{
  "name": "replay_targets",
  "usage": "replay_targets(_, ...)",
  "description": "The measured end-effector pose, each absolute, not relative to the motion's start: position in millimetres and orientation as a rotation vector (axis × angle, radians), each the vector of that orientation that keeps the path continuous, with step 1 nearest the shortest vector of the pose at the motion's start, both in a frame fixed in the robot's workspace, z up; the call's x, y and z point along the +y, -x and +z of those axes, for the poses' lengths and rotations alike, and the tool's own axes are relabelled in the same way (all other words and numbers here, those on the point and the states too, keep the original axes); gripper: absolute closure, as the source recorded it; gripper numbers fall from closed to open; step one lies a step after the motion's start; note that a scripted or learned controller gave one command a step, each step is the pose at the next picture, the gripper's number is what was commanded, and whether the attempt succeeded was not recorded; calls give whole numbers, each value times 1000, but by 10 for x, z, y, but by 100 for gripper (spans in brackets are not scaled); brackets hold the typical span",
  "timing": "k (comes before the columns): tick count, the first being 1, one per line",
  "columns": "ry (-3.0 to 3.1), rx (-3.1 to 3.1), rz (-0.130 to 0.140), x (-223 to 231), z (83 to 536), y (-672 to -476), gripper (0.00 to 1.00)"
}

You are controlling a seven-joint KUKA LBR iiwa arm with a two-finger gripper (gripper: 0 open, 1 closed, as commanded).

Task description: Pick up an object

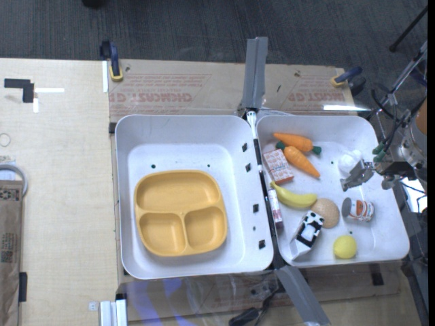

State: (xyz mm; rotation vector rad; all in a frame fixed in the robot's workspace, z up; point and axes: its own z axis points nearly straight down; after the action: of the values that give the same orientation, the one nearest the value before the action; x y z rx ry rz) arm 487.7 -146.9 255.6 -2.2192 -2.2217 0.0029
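Observation:
The right bin holds several items. Two orange carrots lie at its back, with a red-and-white box to their left and a banana below that. A tan bun, a black-and-white carton, a yellow lemon and a small can lie toward the front. My gripper hangs low over the right side of this bin, just above the can and beside a small white object. Nothing shows in its grasp.
The left bin holds a yellow divided plate. A grey divider post stands between the bins at the back. Cables and arm hardware crowd the right bin's right rim.

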Motion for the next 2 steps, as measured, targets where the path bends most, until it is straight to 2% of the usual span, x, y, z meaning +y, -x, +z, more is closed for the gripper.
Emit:
replay_targets(1,2302,-2133,3,-2036,1494,-4999,0)
replay_targets(2,2356,-2065,-4,-2036,905,-5233,0)
